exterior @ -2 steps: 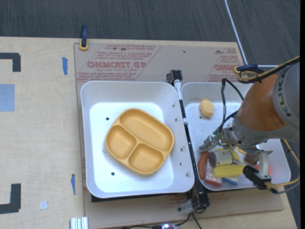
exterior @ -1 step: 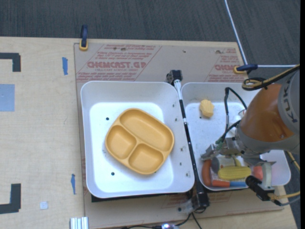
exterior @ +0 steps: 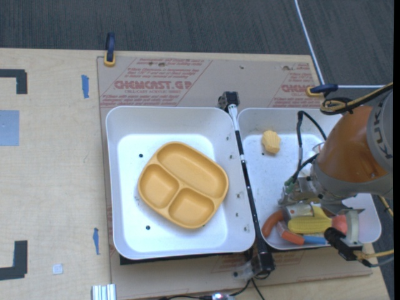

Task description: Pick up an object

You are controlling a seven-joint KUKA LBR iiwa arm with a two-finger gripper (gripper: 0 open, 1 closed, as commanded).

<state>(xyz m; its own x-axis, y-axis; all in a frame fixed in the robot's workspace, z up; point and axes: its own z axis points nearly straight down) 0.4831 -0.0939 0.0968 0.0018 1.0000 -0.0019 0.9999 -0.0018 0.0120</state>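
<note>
My gripper (exterior: 300, 199) hangs low over the front of the right bin (exterior: 253, 161), under the orange band of the arm (exterior: 350, 149). Just below it lies a cluster of toy foods: a yellow corn cob (exterior: 309, 224), an orange sausage-like piece (exterior: 272, 222), a small red-orange piece (exterior: 291, 237), a blue piece (exterior: 316, 239) and a pink piece (exterior: 340, 221). The gripper looks close to the corn cob, but the view does not show whether they touch. A small pale yellow lump (exterior: 271, 142) sits alone at the back of the same bin.
The left bin (exterior: 119, 167) holds a yellow three-compartment plate (exterior: 182, 184). A black divider rail (exterior: 244, 174) runs between the bins. Cables (exterior: 307, 136) trail from the arm over the right bin. A blue clamp (exterior: 322, 90) grips the cardboard at the back right.
</note>
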